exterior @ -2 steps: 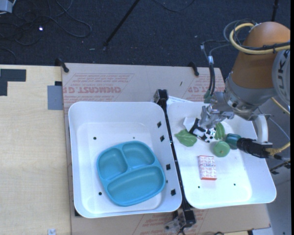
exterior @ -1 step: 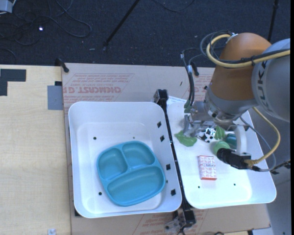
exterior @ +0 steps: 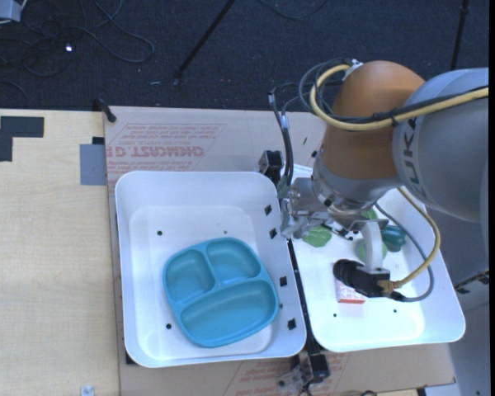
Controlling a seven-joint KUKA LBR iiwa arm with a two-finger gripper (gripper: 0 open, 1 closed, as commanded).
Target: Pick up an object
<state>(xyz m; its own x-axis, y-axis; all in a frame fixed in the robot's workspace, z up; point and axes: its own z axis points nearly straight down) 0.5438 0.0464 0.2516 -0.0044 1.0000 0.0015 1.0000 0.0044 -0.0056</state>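
1. Fingers [exterior: 356, 236] down in the right bin [exterior: 412, 324], hidden under the wrist: can't tell open or shut
2. Green object [exterior: 318, 237] just left of them, teal one [exterior: 393, 238] just right
3. Blue divided plate [exterior: 221, 291] well left, in the left bin [exterior: 140, 213]

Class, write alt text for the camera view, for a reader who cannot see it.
A grey arm with an orange band reaches down into the right white bin, over small green items. The left white bin holds a blue divided plate.
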